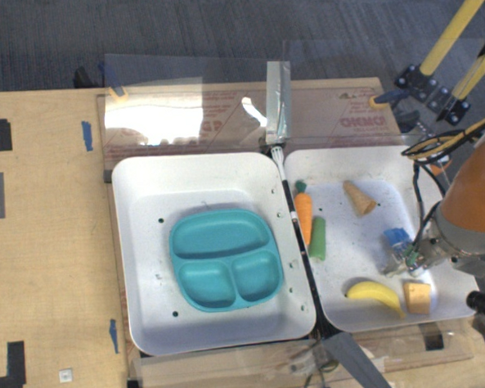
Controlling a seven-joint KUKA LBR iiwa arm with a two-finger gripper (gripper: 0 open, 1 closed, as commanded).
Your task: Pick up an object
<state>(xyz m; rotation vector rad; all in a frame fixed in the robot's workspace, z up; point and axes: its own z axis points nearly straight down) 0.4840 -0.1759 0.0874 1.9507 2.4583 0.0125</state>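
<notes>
Hovering near the banana — claw, grip unclear — writing unreadable.

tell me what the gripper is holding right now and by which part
It cannot be told. The gripper is low in the right bin, just below the blue block, with no object visibly between its fingers.

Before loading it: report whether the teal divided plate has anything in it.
Empty. The teal divided plate in the left bin shows bare teal in all three compartments.

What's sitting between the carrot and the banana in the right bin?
Camera view: a green stick lies beside the carrot, then bare white bin floor to the banana.
</notes>
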